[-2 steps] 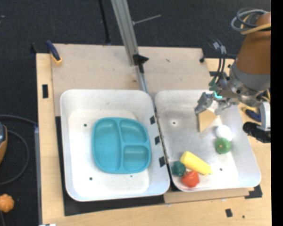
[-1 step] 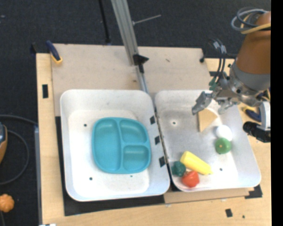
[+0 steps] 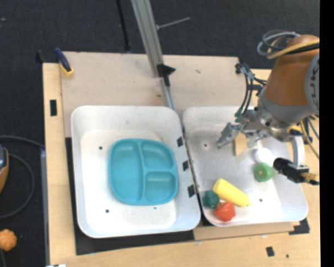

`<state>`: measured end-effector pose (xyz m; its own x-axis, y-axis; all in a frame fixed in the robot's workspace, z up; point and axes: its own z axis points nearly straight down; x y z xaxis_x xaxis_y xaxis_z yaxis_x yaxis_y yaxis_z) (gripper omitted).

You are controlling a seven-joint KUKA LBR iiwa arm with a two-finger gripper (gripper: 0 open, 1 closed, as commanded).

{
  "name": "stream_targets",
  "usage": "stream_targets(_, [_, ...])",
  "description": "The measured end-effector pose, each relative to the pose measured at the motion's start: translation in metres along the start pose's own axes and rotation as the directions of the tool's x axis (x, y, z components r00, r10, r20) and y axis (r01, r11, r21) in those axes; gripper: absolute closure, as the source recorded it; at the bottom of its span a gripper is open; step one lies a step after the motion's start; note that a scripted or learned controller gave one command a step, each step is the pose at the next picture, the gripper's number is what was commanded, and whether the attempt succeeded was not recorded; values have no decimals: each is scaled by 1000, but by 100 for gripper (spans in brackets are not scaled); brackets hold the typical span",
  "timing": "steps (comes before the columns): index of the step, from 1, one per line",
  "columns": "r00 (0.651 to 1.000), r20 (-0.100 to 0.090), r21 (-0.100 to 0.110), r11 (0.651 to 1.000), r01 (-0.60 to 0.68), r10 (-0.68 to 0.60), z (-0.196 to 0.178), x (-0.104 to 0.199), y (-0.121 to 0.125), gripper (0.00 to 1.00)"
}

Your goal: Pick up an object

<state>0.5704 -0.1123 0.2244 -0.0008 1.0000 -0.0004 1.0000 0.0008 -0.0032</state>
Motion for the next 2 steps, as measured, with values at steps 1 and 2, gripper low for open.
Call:
stream_targets(1, [1000,0,1,1000,-1,1,58,-9,-6,0])
stream_targets(2, [1000,1,0,1000,-2,2,107,-19,-2,0])
